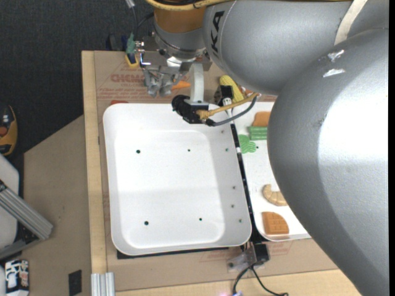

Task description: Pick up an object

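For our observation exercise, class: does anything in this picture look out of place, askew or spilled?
Nothing looks spilled. One oddity: the gripper hangs past the far rim of the left bin, while the waffle and green piece lie in the right bin.

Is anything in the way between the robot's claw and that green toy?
No loose thing shows between them. The gripper hangs at the left bin's far edge; the green toy lies just across the bins' shared rims.

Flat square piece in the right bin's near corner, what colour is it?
Orange-brown with a waffle grid; the flat square piece shows best in the camera view.
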`<state>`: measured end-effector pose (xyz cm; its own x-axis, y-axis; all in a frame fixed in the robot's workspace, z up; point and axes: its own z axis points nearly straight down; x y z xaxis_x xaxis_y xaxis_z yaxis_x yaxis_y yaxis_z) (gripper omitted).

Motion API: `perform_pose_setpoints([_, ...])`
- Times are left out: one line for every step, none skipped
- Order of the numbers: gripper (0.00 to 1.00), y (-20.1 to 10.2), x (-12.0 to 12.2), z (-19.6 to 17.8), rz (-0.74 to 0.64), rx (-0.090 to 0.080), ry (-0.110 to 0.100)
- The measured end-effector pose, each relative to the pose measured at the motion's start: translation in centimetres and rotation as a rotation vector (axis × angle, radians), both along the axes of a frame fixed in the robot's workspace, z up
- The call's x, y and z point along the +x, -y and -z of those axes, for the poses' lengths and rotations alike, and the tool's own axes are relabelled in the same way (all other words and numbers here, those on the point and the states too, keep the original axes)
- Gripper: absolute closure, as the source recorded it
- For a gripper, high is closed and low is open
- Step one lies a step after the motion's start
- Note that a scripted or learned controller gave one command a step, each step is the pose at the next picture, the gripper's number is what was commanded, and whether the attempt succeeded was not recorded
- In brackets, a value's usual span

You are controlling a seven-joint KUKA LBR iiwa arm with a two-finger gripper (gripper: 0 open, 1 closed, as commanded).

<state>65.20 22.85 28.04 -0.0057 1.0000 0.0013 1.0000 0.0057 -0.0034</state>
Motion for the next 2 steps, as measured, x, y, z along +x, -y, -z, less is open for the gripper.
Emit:
perform_pose_setpoints([1.0, 0.41, 1.47, 0.48, 0.005, -0.002, 0.006])
perform_pose_setpoints([1.0, 0.36, 1.43, 0.42, 0.004, -0.001, 0.006])
